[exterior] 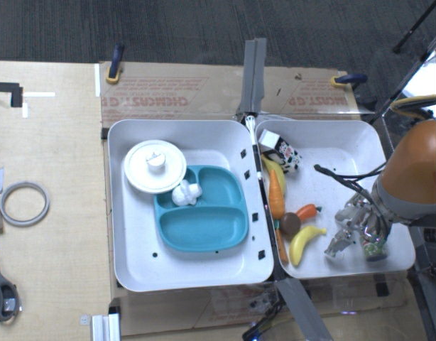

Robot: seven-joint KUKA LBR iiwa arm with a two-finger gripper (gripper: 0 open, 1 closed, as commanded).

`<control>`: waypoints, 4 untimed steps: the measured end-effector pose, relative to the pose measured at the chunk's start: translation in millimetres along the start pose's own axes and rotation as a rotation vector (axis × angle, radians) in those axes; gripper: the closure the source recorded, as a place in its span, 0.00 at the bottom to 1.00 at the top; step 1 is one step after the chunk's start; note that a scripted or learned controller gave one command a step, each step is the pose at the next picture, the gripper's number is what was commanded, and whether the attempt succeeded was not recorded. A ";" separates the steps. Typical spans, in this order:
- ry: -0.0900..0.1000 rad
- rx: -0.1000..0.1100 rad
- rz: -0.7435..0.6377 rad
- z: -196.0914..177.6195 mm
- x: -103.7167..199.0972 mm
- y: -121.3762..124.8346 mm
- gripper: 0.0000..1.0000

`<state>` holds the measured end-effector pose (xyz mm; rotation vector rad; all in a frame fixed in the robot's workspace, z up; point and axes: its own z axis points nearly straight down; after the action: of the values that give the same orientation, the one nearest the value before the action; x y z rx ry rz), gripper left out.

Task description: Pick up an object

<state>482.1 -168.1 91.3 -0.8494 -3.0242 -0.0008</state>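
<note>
1. Worktop [47, 119]: pale board carrying two white bins side by side, with a grey ring [23, 203] lying well apart from them at the left.
2. Left bin [126, 261]: holds a blue divided tray [204, 222]; a round white lid [155, 166] overlaps the tray's upper left corner, and a small white object [185, 193] rests on the tray just below it.
3. Right bin [331, 137]: objects are grouped along its left wall.
4. Arm [415, 169]: enters from the right, orange band above the wrist.
5. Gripper [356, 234]: low in the right bin's lower right area; whether the fingers are wide or narrow cannot be told.
6. Carrot [275, 192]: lengthwise beside the wall.
7. Banana [304, 241]: lower left, near the gripper but apart from it.
8. Black-and-white toy [287, 155]: above the carrot.
</note>
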 end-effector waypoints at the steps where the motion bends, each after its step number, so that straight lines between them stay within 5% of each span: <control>1: 0.000 0.000 -0.063 -0.1 38.9 55.8 0.00; 2: -0.003 0.000 -0.140 -0.7 -24.7 -48.1 0.00; 3: -0.006 -0.001 -0.142 -10.1 -25.6 -47.2 1.00; 4: -0.003 -0.001 0.059 -0.6 -51.9 5.2 1.00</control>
<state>529.1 -190.6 91.9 -0.9385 -3.0011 -0.0003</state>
